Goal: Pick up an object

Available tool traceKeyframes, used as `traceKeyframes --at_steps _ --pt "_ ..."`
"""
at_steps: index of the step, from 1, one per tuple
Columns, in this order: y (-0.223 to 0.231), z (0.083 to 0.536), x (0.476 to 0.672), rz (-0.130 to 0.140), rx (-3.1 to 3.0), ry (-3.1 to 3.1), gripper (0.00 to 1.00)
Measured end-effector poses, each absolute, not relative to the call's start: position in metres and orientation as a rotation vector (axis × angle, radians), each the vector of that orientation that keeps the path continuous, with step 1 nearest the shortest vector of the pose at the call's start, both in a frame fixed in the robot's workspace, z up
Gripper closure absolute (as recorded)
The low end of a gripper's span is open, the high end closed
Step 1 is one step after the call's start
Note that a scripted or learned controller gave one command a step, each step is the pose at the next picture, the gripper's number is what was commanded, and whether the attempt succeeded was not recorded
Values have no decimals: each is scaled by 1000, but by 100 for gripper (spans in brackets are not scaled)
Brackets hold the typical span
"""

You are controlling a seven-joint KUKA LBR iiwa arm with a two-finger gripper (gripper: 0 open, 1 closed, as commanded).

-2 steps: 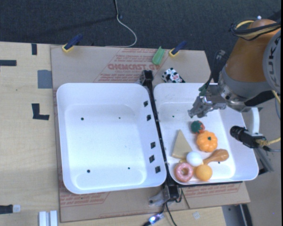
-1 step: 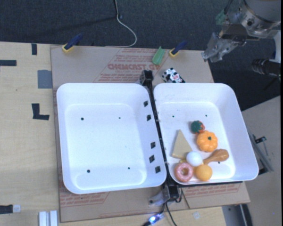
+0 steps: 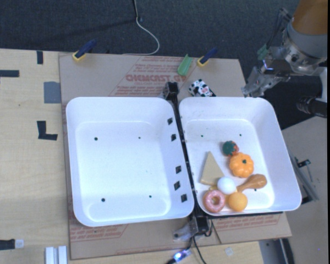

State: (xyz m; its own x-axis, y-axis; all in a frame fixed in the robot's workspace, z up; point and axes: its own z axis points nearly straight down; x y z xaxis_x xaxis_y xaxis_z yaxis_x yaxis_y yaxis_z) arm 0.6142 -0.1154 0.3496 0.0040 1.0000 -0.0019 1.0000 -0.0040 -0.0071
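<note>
Small ribbed orange pumpkin (image 3: 241,165)

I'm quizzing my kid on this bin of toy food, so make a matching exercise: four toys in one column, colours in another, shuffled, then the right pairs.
Toys:
1. doughnut
2. pumpkin
3. cheese wedge
4. egg

Colours:
A. white
B. pink
C. pale tan
D. orange

Pairs: 1-B, 2-D, 3-C, 4-A
</note>
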Motion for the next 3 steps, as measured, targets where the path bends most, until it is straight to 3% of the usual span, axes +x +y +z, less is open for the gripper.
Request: traceKeyframes --at_steps 1,2,3 --pt "11 274 582 8 -2199 -2227 100" --pt "-37 254 567 8 -2224 -2217 100" --pt "3 244 659 -5 -2216 -2231 100"
